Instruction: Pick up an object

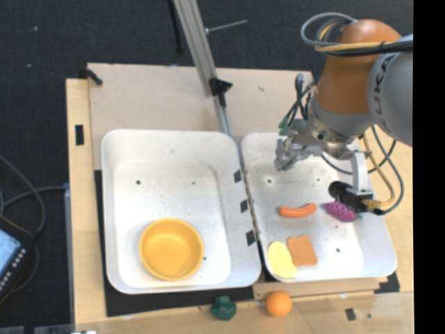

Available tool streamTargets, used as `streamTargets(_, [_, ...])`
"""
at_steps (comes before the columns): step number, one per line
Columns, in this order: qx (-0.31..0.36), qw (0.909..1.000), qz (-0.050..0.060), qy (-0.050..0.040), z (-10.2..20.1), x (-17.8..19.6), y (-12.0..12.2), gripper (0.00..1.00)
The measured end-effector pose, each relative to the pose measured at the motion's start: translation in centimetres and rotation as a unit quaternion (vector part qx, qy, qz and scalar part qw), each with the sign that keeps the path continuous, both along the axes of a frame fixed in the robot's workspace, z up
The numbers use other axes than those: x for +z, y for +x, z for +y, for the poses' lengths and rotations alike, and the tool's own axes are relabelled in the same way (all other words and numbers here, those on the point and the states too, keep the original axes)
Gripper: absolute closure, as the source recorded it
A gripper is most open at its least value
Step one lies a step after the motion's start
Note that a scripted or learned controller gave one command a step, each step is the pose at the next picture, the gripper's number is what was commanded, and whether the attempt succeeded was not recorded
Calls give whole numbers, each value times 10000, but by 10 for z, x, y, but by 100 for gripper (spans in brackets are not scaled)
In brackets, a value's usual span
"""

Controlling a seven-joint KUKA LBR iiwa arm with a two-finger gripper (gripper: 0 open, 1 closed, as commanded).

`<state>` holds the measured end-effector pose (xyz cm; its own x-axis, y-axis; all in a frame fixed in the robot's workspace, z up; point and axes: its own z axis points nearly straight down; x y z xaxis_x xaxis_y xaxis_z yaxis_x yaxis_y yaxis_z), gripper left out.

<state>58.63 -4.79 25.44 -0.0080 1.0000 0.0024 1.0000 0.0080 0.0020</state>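
Beyond your right bin, black carpet; "KUKA" partly shows on the arm. Your gripper hovers above its carrot, beside a purple toy.

Two white bins side by side on a wood bench. Left bin touching right bin along the middle edge. Slanted metal rail running down from the top toward the seam. Dark carpet all around, cable at left.
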Motion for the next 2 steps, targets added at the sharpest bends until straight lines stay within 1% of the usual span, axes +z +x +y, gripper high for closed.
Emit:
streamTargets(1, [-5,10000,11,-6,55,-11,-18,100])
streamTargets(2, [-7,10000,8,-5,98,-14,-26,100])
